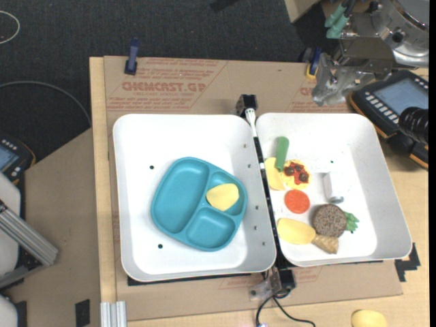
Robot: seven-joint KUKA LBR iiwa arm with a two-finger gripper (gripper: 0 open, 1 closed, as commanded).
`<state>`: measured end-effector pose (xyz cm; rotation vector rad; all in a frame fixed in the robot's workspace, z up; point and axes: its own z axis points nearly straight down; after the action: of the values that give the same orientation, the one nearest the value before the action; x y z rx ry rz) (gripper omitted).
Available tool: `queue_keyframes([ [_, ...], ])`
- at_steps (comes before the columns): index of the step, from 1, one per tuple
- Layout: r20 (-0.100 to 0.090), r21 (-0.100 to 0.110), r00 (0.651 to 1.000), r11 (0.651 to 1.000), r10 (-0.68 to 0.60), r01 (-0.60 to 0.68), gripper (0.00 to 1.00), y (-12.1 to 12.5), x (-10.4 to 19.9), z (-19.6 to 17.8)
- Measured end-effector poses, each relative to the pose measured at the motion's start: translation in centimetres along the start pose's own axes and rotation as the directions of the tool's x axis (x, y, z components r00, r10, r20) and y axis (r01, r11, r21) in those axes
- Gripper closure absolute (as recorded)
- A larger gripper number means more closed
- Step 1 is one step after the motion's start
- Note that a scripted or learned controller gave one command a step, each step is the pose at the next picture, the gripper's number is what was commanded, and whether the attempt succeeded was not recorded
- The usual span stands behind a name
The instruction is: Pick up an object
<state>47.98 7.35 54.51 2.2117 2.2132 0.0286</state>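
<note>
On the table (170,80), toward its far right corner, arm wrist and end effector (327,90) hang above the far rim of the right bin (381,182), outside the bin itself. Whether it is released or clenched: cannot tell, the tip is too cluttered to read. Nothing seen grasped.

Left bin (136,251), large, white: holds a teal divided plate (180,199) near its middle, with a pale yellow piece (223,196) lying in the plate's right compartment.

Right bin: candidate objects are clustered along its left and near side. Brown round item (330,219) near the near edge, a green leafy bit just beside it. Yellow lemon-like piece (295,231) to its left. Orange disc (297,200) above that. Green stick (281,148) farthest back. Small grey block (328,184) toward the middle.

Progress, judged: pick not begun. Every object rests in a bin. Left to do: move over the right bin, descend, close on one item, lift.
</note>
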Motion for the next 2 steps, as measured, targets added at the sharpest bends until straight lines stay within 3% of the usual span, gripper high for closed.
queue_keyframes([
  [1, 0.006, 0.027, 1.000, 1.000, 0.009, -0.009, 1.00, -0.2, -6.9, 5.4],
  [2, 0.005, 0.040, 1.000, 0.999, 0.006, -0.006, 1.00, -0.8, -9.7, 24.4],
])
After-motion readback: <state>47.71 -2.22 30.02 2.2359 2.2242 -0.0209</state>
